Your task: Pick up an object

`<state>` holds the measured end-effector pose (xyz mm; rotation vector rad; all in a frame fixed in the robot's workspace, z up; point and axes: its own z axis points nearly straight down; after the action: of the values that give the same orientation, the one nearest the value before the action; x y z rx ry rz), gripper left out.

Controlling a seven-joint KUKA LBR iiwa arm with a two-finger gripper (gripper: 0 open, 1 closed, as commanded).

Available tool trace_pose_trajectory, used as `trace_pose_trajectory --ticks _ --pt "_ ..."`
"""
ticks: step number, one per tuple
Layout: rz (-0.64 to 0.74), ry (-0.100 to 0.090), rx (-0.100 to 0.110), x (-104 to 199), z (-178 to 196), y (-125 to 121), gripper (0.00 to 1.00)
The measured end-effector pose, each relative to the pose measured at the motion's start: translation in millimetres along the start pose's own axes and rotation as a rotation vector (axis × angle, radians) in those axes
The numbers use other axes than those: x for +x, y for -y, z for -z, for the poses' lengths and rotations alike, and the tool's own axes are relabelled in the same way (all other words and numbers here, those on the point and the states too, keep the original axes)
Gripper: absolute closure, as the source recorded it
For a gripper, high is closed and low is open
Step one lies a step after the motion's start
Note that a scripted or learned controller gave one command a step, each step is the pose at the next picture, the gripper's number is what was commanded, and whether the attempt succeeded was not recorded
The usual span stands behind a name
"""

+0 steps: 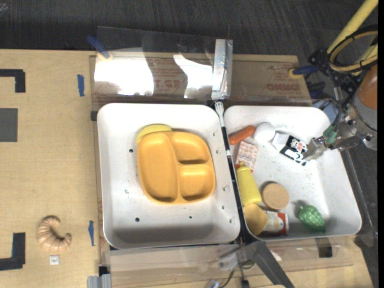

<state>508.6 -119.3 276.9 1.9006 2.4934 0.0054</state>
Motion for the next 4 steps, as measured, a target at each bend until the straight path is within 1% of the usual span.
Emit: trace_pose_trajectory --ticks 1,2,3,4 --pt "0.543 0.002 0.0 -12.0 50.6 31.5 1.0" --pt "0.251 0.001 0.001 -26.0 95.5 35.4 1.0" --pt "0.419 0.002 0.0 -39.8 133.8 38.9 1.0" --pt "0.539 0.002 0.001 -74.0 149.5 37.7 1.0"
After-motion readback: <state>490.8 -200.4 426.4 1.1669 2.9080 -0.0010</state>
